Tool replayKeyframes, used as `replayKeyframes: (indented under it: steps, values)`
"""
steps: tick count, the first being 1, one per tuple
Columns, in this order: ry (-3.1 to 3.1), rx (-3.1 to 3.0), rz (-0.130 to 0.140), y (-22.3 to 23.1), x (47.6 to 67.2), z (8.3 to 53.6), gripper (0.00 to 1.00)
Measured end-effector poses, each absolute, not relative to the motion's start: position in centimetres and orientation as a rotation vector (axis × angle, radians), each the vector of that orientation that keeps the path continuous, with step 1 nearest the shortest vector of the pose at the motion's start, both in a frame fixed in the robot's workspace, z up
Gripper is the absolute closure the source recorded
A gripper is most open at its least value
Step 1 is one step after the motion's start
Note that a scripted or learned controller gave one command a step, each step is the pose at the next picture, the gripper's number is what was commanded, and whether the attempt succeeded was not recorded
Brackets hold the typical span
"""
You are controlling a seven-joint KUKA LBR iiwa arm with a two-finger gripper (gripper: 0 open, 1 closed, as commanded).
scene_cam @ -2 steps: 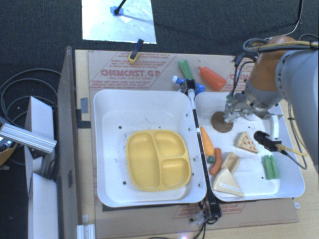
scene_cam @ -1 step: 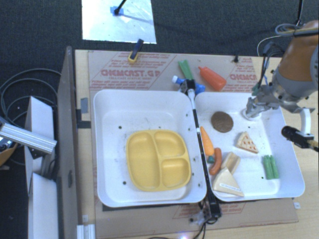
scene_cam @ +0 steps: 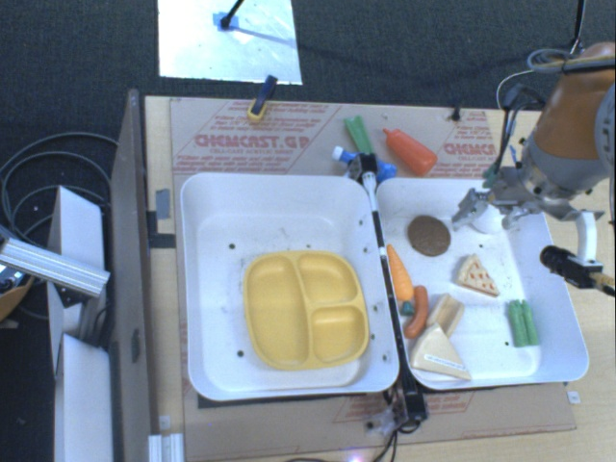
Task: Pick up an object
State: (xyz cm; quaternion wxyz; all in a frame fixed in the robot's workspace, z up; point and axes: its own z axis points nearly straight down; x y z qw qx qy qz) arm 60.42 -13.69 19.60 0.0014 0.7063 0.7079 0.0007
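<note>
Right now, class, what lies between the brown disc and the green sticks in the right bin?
In the camera view, a triangular wedge lies between the brown disc and the green sticks, on the white floor.

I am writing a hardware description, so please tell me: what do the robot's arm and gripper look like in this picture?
The arm is grey with a broad orange band above the wrist. Thin dark cables loop beside it near the top. The gripper is pale grey metal with short, light-coloured fingers. A black cylindrical part with a white bracket sticks out below the wrist. No markings are legible.

Brown round cookie [scene_cam: 428, 236] lies flat in right bin [scene_cam: 553, 354].
</note>
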Motion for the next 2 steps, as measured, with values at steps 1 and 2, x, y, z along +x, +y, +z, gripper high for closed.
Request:
replayKeyframes:
  steps: [1,2]
  values:
    - [2.232,2.216,-0.001,-9.3,62.1,9.8,0.0]
    - [2.215,2.218,-0.002,-8.9,57.7,8.5,0.0]
